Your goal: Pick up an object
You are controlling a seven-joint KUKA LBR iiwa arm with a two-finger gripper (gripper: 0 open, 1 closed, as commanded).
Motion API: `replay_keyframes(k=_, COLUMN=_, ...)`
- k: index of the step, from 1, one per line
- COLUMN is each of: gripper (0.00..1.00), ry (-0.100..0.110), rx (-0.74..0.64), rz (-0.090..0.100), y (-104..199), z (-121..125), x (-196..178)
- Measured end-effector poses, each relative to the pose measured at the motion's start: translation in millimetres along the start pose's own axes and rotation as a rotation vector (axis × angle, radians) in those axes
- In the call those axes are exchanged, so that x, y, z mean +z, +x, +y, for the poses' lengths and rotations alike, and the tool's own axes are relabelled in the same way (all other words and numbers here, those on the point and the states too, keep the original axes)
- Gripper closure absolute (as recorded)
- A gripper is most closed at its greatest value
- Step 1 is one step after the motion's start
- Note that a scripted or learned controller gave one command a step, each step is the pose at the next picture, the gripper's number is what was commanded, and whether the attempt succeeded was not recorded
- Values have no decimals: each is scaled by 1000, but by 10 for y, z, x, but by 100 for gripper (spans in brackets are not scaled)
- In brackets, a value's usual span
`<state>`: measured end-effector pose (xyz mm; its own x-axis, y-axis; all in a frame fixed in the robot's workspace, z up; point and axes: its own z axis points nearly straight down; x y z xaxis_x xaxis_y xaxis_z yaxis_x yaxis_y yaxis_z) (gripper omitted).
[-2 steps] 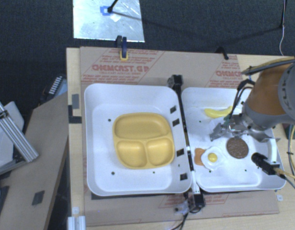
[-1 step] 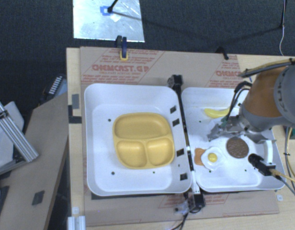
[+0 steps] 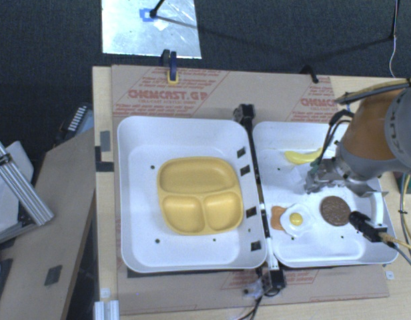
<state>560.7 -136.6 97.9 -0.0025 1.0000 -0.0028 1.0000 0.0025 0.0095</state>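
Yellow banana (image 3: 300, 157), brown patty (image 3: 335, 211) and fried egg (image 3: 295, 220) all lie in the right bin (image 3: 312, 253) toward the worktop's right edge; the hand (image 3: 315, 177) hovers between them, nothing visibly lifted; its grip I cannot tell.

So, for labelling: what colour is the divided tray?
Yellow; the divided tray shows clearly in the camera view.

Arm (image 3: 382, 135): rounded grey casing with orange band, dark cables looping beside it, above the right bin (image 3: 325, 245).
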Motion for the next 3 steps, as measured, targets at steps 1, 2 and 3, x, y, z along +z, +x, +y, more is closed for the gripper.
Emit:
replay_keyframes(k=1, gripper=100, ry=6, rx=-1, rz=2, y=36, z=18, x=-430)
replay_keyframes(k=2, gripper=100, ry=6, rx=-1, rz=2, y=44, z=-59, x=-913)
replay_keyframes(k=3, gripper=100, ry=3, rx=-2, rz=1, y=39, z=-38, x=-1451)
